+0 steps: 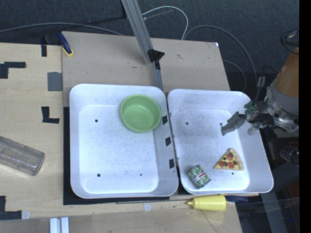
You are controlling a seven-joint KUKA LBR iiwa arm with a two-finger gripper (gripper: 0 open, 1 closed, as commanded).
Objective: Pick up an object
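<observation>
Two shallow white bins are seen side by side on the tabletop [194,62]. In the left bin [82,178], a green bowl [141,113] is placed at about 1 o'clock from the bin's middle, close to the far wall and near the divide between the bins; the remainder of that floor, toward 6 and 9 o'clock, is left open.

In the right bin [194,106], a pizza-slice toy [229,160] is found toward 4 o'clock, and a small green packet [198,175] toward 6 o'clock, just inside the near rim. The two are set apart from each other. The far half of this bin, toward 11 and 12 o'clock, is bare.

The gripper [233,123] is reached in over the right bin's 3 o'clock edge, with a dark finger [229,125] pointed toward 9 o'clock above the floor. Nothing is seen between its fingers; how far it is open cannot be told. The pizza-slice toy lies at 6 o'clock from it, apart.

A yellow bottle [210,203] is laid just outside the right bin's near rim, and a clear plastic cylinder [19,155] is laid well to the left bin's 9 o'clock.
</observation>
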